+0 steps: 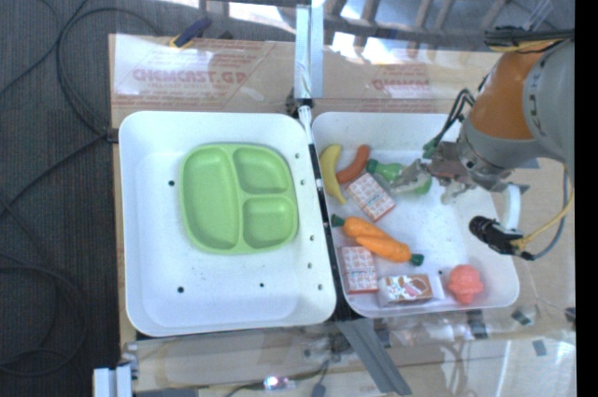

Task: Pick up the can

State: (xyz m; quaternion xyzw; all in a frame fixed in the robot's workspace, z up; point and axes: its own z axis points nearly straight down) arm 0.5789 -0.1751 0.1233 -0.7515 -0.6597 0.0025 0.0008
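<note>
Grey carpet surrounds the counter (187,73). The tool (418,178) hovers at 12 o'clock in the right bin (505,288), its state untellable. The likely can (408,290) lies at 6 o'clock; approach is pending, and travel towards 6 o'clock is required.

The arm (551,96) is a thick, rounded tube with a smooth light grey shell. A broad orange band (500,106) wraps it just above the wrist, bright and glossy, with a darker grey ring (495,152) beneath. Thin black cables (460,113) loop along the band's outer side and run down toward the wrist. The end effector (425,177) is a small dull-metal and grey assembly, boxy and angular beside the smooth arm. Near it hangs a white bracket (511,206) with a black, rounded part (491,232) at its end, and a yellow cable (549,232) curves away from that part, alongside a dark one.
</note>
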